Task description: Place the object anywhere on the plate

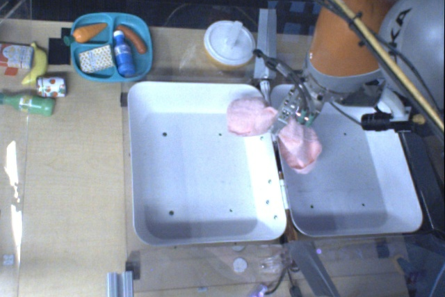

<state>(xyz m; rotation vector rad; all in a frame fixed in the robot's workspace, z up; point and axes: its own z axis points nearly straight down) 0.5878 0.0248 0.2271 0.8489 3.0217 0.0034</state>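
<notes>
Two pink lumps [252, 117] sit near my claw [292, 115], and I cannot tell whether they are one soft thing draped over the divide or two apart. One lump lies at the upper right corner of the left bin [195, 170], rounded, its long axis running roughly left to right. The other pink lump [300, 146] lies in the right bin [361, 184] just below my claw, longer than wide, slanting from upper left down to lower right. My claw hangs over the wall between the bins, between the two lumps and touching or nearly touching both; whether my fingers are apart or closed I cannot tell.

Beyond the bins, on the wooden bench [69, 184], stands a blue divided tray [111, 45] holding an orange piece, a blue bottle and other toy food. Left of it lie a small carton [15, 57], a banana [36, 65], a little can [51, 86] and a green bottle [28, 103]; their labels are too small to read. A white lidded cup [229, 44] stands behind the left bin. On my grey shoulder I can read the letters "KA".
</notes>
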